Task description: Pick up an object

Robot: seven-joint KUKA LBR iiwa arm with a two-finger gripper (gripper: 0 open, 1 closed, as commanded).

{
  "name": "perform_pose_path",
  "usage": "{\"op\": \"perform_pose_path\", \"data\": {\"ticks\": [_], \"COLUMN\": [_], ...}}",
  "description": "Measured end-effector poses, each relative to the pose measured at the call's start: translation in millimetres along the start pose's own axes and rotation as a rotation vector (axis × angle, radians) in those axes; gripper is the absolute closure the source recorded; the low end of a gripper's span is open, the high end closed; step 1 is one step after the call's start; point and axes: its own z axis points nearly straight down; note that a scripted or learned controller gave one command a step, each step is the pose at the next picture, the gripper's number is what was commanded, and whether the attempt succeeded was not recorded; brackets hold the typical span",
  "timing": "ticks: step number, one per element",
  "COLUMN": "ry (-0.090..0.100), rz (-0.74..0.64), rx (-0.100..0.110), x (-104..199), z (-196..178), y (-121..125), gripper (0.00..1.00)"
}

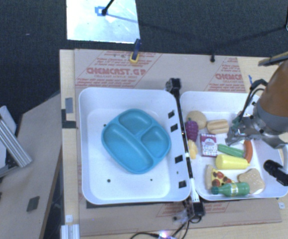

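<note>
My gripper [236, 133] hangs low over the right bin [271, 195], reaching in from the right. It is just above the green cucumber [230, 151] and beside the hot dog bun [217, 126] and the orange carrot [248, 151]. Several other toy foods lie around it: a potato [197, 117], purple grapes [191, 131], a red box [209, 145], a yellow corn piece [231, 162], a pizza slice [215, 176], a green bottle [230, 188] and a bread slice [252, 179]. I see nothing lifted off the bin floor.
The left bin [91, 183] holds a blue divided plate [135, 140]. A black clamp strip [180, 133] runs along the wall between the two bins. The grey and orange arm [282, 101] covers the right bin's far right corner.
</note>
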Motion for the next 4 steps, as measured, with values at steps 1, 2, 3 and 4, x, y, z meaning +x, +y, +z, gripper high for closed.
{"op": "perform_pose_path", "data": {"ticks": [1,2,3,4], "ry": [0.001,0.003,0.004,0.004], "rz": [0.0,-0.006,-0.006,-0.005], "rx": [0.002,0.003,0.006,0.005], "x": [0,54,112,156], "z": [-39,-40,-33,-29], "y": [2,28,33,47], "gripper": [1.0,1.0,1.0,1.0]}}
